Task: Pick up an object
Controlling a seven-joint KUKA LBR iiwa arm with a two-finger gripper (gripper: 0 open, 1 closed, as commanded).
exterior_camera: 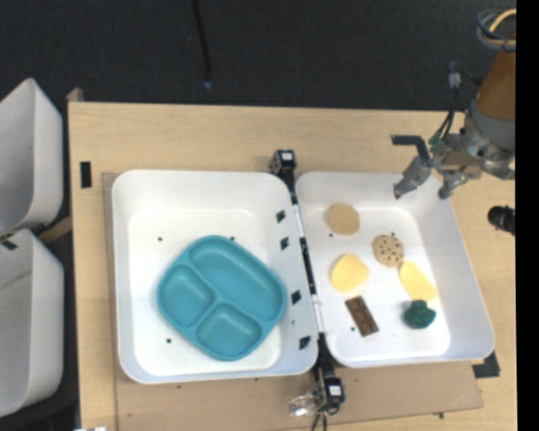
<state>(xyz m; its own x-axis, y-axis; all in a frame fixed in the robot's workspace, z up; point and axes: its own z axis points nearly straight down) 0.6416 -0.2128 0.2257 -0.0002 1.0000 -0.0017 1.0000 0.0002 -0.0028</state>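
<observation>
pincer hangs over bin's far corner

two white bins on the desk (90, 241). left bin (135, 241) holds 1 blue divided tray (220, 297). right bin (454, 277) holds 5 items: tan disc (343, 219), speckled cookie (389, 250), 2 yellow pcs, brown bar (361, 315), green lump (419, 313). pincer (428, 180) released, nothing btwn fingers; tan disc lies nearest, well apart.

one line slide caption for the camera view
Open pincer hovers over right bin's far corner; blue tray in left bin.

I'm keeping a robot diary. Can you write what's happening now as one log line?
tool: open, above right bin's far edge, holding nothing | right bin: five small food pieces | left bin: blue tray
</observation>
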